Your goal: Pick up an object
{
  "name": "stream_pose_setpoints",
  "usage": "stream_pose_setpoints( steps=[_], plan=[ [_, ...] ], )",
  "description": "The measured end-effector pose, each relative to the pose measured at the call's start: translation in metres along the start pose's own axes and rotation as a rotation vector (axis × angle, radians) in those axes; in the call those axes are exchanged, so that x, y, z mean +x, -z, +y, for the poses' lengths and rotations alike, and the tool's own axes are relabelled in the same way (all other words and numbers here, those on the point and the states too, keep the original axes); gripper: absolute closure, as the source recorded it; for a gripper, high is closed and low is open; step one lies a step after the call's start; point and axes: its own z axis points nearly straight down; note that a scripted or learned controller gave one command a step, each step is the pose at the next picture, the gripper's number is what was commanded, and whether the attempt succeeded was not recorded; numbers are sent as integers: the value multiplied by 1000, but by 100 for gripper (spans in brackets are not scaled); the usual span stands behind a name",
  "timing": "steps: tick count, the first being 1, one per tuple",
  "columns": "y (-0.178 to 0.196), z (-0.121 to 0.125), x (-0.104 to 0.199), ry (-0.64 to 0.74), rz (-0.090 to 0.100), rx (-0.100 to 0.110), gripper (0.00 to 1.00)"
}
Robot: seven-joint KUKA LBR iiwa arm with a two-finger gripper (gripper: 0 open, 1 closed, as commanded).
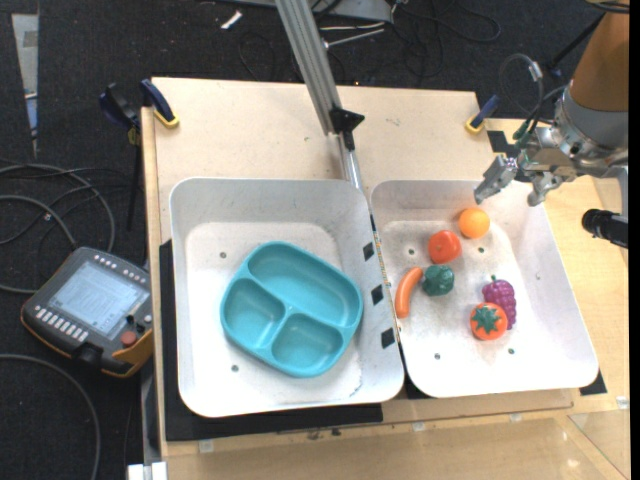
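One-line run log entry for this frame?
end effector: open, above right bin far edge | holding: nothing | nearest: orange | teal tray: left bin

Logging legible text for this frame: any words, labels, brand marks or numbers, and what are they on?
None can be read.
The handheld pendant on the floor left of the bench has a lit screen, but its contents are too small and blurred to read.
The teal divided tray, the white bins and the toy foods carry no visible lettering.
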Motion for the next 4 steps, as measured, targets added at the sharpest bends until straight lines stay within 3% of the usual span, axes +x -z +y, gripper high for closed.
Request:
stream_pose_setpoints(
  steps=[1,4],
  plan=[
    [0,0,0,0,0,0,0],
    [-162,-12,17,-2,1,3,0]
  ],
)
